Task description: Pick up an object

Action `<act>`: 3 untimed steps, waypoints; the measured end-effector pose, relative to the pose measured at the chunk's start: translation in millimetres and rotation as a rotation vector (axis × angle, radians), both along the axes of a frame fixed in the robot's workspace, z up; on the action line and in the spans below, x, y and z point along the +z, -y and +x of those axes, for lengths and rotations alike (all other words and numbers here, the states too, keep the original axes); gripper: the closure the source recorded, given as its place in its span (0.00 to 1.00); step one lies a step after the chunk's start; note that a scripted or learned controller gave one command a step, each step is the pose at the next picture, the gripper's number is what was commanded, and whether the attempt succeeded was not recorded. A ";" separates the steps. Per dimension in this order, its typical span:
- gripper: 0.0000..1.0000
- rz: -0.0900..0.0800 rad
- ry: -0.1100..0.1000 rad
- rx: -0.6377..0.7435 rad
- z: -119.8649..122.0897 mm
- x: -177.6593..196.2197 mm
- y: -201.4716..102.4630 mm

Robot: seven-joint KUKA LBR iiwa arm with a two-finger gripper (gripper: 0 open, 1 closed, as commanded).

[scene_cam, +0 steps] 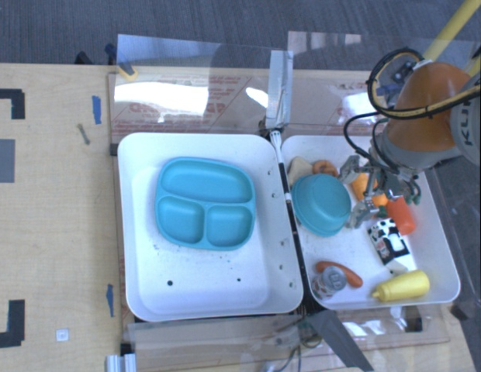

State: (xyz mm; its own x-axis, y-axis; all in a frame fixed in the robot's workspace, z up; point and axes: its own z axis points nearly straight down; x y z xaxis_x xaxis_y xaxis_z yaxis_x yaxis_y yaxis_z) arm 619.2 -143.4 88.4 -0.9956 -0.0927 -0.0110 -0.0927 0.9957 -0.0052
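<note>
Jaws, whose spread I cannot tell, hang just beside the round turquoise plastic bowl (322, 203) in the right shallow white bin (442, 242); light, stiff, slick, it looks best pinched at its rim.

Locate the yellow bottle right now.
The yellow bottle lies on its side in the right bin, near its front right corner, below the black-and-white item.

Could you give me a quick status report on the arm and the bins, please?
Tool low in right bin, between blue bowl and orange item. No item seen held. Yellow bottle near front edge. Blue divided plate in left bin.
</note>
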 end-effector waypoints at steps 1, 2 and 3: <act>1.00 -0.008 0.013 -0.001 3.2 15.1 3.4; 1.00 -0.001 0.014 0.026 1.5 123.7 -41.5; 1.00 -0.008 0.028 0.169 -10.2 54.1 -13.2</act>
